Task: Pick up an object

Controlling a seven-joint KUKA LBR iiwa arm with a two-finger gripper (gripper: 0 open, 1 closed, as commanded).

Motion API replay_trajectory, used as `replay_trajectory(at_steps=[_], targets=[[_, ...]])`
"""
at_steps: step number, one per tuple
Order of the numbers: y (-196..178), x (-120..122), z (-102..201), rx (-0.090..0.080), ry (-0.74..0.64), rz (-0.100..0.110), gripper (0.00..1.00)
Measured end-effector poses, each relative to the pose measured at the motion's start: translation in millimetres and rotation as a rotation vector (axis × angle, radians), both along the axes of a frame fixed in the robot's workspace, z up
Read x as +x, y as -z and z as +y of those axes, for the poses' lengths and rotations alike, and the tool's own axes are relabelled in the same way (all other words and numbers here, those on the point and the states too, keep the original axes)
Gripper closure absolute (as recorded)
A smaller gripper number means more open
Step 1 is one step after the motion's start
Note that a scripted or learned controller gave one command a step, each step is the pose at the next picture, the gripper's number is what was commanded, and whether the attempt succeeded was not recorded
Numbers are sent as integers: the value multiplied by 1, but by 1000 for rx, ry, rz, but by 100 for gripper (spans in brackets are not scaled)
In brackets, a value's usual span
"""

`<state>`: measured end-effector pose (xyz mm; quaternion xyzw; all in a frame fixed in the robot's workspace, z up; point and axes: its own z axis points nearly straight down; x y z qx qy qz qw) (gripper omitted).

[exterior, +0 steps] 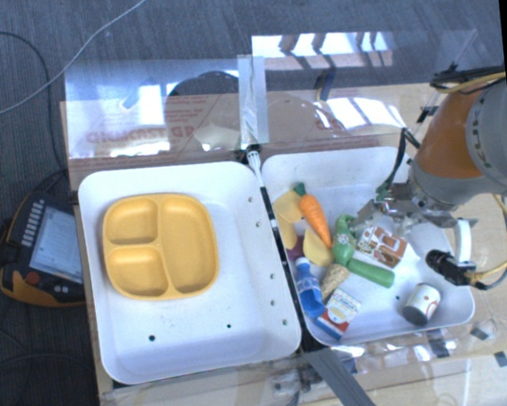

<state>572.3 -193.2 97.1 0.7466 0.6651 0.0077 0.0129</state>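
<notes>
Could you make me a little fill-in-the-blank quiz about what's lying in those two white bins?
1. The yellow plastic plate has ____ compartments.
2. That plate lies in the ____ shallow white bin.
3. The toy carrot with its green top is coloured ____.
4. The robot's gripper hangs over the ____ bin, beside the long green toy.

Missing words: three; left; orange; right
</notes>
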Motion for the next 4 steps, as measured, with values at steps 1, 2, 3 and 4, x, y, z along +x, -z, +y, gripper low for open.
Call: replay_trajectory(at_steps=[1, 2, 3, 4], targets=[[0, -39, 0, 3, 84, -2, 0], [-12, -35, 4, 10, 78, -6, 100], [-6, 10, 63, -13, -215, -9, 100], [-7, 10, 89, -12, -193, -13, 100]])
